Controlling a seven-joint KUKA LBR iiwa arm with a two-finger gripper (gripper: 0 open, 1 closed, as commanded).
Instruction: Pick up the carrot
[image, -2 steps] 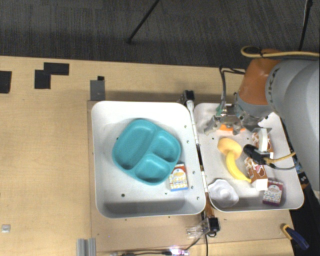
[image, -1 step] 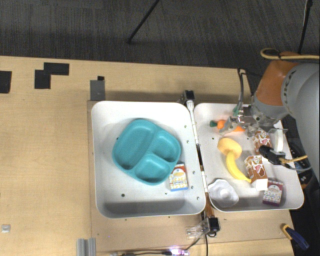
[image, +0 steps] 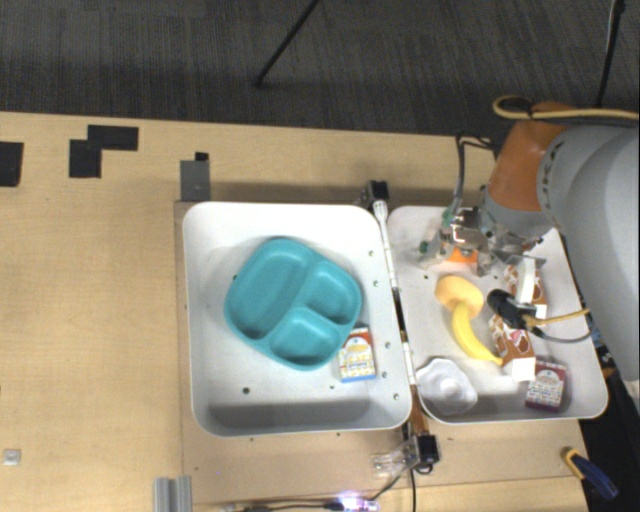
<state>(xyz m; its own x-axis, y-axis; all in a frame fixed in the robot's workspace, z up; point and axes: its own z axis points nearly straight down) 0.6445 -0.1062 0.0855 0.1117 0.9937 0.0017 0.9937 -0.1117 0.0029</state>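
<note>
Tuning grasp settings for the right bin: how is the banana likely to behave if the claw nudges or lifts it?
The banana looks curved and smooth-skinned, so a nudge would probably make it pivot or rock rather than slide straight. It seems rigid enough to lift whole without flopping, likely a light toy. Packed between a clear cup and small cartons, a push would probably shove those neighbours.

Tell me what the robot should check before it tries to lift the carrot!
1. Carrot found: ok. An orange bit, likely the carrot, shows in the right bin.
2. Gripper above the carrot: ok, it sits right over it.
3. Carrot between the fingers: cannot tell, the wrist hides it.
4. Carrot clear of the banana: ok, the banana lies apart, nearer the camera.
5. Teal plate out of the way: ok, it sits in the left bin.
</note>
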